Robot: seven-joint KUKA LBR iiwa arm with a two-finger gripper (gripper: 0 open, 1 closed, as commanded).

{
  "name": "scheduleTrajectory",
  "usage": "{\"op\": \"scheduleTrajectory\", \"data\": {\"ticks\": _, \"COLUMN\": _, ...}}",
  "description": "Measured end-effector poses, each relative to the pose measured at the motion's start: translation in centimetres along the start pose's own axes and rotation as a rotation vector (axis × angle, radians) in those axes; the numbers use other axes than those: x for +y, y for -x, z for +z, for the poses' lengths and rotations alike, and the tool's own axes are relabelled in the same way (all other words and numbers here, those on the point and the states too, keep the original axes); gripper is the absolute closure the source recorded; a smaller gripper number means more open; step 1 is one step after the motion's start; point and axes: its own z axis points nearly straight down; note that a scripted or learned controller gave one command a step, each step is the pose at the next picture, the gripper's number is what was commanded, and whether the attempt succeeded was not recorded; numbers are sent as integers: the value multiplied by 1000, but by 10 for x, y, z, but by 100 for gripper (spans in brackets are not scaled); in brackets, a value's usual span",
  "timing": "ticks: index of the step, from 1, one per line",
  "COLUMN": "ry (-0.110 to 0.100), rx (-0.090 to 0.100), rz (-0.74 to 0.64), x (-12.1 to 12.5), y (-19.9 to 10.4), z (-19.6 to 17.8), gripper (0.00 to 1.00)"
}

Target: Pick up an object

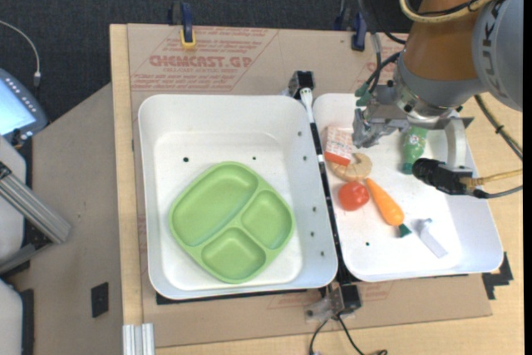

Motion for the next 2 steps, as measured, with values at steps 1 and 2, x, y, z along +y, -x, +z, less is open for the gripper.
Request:
{"op": "scheduleTrajectory", "data": {"ticks": 1, "ry": 3, "rx": -2, "rz": 2, "x": 0, "y": -52, "z": -5, "gripper": 100}}
{"op": "scheduleTrajectory", "data": {"ticks": 2, "ry": 3, "rx": -2, "rz": 1, "x": -1, "y": -110, "z": -2, "gripper": 100}}
